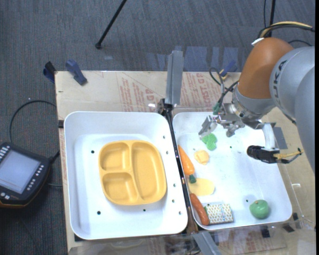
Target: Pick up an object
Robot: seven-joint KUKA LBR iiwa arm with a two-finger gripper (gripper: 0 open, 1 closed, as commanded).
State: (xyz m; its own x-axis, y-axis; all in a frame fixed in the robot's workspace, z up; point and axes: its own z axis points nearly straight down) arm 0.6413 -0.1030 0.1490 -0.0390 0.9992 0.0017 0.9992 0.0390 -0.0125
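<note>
Right bin (279, 182): open floor in centre and right. Obstacles along left wall: carrot (186, 161), yellow pieces (202, 185), red item (199, 208), patterned block (219, 213). Green apple (259, 209) in near-right corner. Left bin (80, 142): yellow divided tray (132, 172) takes middle.

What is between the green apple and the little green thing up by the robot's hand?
In the camera view, only bare white bin floor lies between the apple and the green piece.

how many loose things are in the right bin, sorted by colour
green: 2, a small piece under the gripper and a round fruit
orange: 2, a carrot and a reddish piece
yellow: 2, a small one and a larger one
patterned box: 1
total: 7
</note>
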